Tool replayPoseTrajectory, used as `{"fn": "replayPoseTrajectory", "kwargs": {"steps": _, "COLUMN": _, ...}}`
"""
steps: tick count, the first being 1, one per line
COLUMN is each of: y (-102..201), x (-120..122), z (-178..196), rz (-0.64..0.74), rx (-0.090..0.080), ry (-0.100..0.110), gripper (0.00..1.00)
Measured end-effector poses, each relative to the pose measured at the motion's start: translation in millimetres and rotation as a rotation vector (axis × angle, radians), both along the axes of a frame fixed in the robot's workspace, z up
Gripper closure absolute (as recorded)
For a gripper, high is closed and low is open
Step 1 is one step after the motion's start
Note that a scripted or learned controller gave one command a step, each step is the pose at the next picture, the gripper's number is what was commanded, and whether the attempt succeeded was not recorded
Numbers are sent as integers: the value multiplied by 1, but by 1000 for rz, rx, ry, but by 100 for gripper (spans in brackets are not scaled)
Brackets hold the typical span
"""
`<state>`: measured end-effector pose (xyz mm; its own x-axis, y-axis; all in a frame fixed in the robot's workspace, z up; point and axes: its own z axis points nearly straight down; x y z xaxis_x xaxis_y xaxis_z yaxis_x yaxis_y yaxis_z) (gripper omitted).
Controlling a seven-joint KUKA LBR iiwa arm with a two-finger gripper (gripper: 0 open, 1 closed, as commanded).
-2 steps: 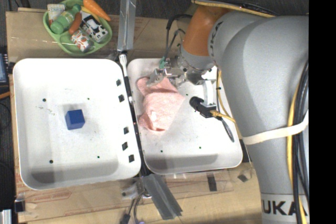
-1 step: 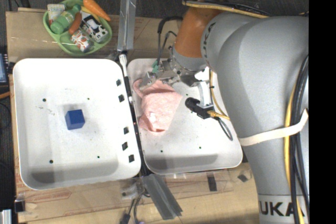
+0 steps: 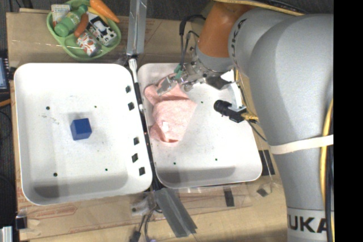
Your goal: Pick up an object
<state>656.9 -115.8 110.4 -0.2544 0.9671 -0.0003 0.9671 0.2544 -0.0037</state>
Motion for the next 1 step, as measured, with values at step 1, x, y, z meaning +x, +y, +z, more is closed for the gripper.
{"fn": "replayPoseTrajectory", "kwargs": {"steps": 1, "y": -25, "x": -10, "z": -20, "rz": 71, "rx": 2, "ry": -1, "gripper": 0}}
